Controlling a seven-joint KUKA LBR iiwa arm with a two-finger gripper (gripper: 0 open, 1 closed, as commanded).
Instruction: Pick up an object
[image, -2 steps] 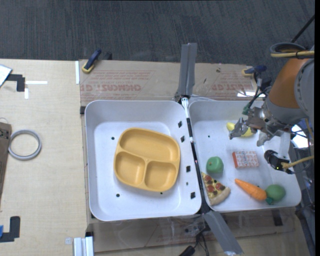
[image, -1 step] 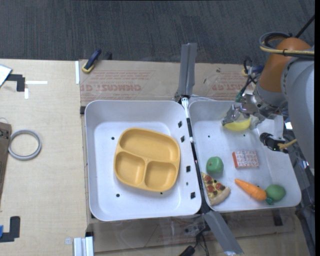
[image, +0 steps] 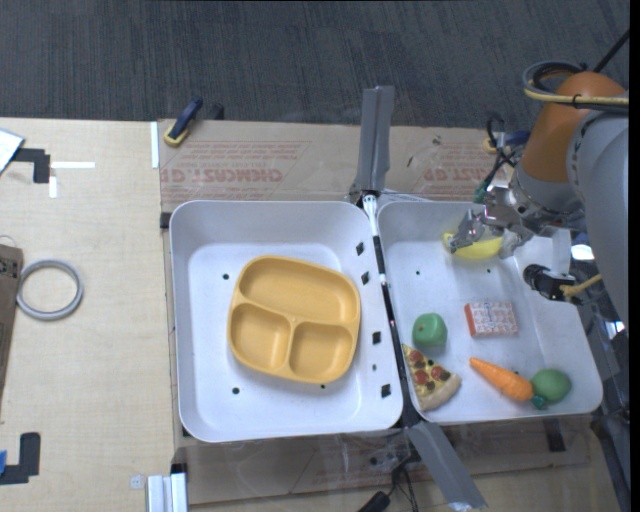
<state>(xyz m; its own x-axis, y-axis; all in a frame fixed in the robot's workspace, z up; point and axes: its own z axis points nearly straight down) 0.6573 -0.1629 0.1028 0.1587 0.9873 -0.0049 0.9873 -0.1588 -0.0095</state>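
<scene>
Reaching in from the right, the grey arm with its orange band sets its two-finger gripper (image: 472, 238) over the far part of the right-hand shallow white bin (image: 560, 330).

A curved yellow banana-shaped toy (image: 478, 248) sits between the gripper's fingers, which are closed onto it, just above the bin floor near the far wall. Nearer in the same bin lie a small green apple-like ball (image: 429, 329), a flat pink-and-white patterned square block (image: 491, 319), an orange toy carrot with a round green top (image: 518, 382), and a toy pizza slice (image: 431, 377) against the divider. The left-hand white bin (image: 195, 330) holds a yellow three-compartment plastic plate (image: 294, 318), lying flat near its middle.
</scene>
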